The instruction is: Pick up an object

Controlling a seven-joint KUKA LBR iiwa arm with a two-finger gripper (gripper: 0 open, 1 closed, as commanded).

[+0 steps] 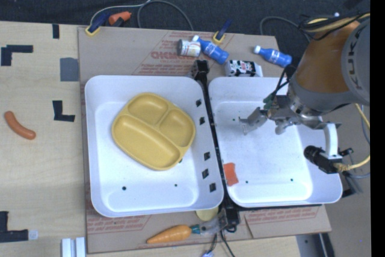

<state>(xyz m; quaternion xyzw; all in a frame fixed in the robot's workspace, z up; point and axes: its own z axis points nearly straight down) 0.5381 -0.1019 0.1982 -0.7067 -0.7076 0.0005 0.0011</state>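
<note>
A small orange-red block [230, 174] lies on the floor of the right bin [301, 189], close to its left wall. A yellow divided plate [154, 130] rests in the left bin [102, 189]. My gripper [265, 124] hangs over the upper middle of the right bin, up and to the right of the block. Its two grey fingers [249, 121] are spread apart with nothing between them.
Behind the bins lie a white bottle [189, 47], two blue bottles [215, 50] [274, 56] and a black-and-white pack [243, 68]. A carrot [170, 234] lies in front of the bins. An orange sausage [20, 125] sits far left on the bench.
</note>
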